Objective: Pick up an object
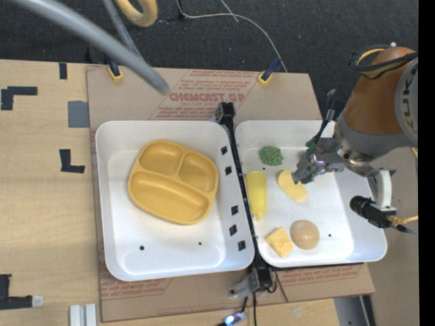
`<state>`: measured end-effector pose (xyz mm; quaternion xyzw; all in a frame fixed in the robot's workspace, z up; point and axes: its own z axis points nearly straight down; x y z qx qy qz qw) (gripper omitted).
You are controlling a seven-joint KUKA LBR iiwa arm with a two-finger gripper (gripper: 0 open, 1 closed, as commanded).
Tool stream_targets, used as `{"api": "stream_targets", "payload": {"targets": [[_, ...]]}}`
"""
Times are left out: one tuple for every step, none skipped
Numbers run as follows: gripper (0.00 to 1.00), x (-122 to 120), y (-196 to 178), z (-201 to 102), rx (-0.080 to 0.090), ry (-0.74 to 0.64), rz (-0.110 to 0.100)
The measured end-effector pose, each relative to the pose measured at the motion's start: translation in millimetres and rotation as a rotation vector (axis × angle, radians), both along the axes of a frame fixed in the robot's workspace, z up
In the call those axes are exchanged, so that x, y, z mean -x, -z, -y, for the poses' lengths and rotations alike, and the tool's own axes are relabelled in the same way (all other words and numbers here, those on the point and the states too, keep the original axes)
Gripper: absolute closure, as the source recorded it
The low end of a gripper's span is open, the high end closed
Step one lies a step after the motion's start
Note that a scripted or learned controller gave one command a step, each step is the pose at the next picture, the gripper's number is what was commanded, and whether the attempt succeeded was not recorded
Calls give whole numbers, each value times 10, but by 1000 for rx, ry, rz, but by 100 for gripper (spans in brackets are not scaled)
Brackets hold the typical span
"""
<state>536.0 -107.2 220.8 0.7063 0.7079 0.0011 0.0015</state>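
Hovering at the pale yellow wedge (293, 187), lying upper-left to lower-right, the hand (303, 173) has an unreadable grip.

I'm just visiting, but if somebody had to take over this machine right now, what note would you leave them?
Gripper: low in the right bin, at the pale yellow slice; grip unclear.
Right bin also holds a green broccoli piece, yellow corn cob, cheese wedge and tan round roll.
Left bin: yellow divided plate.
Done: nothing visibly lifted.
Left: grasp and raise one object.
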Motion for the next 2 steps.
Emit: {"api": "stream_targets", "payload": {"targets": [[100, -13, -531, -3, 1, 0, 1], [100, -99, -538, -510, -2, -4, -4]]}}
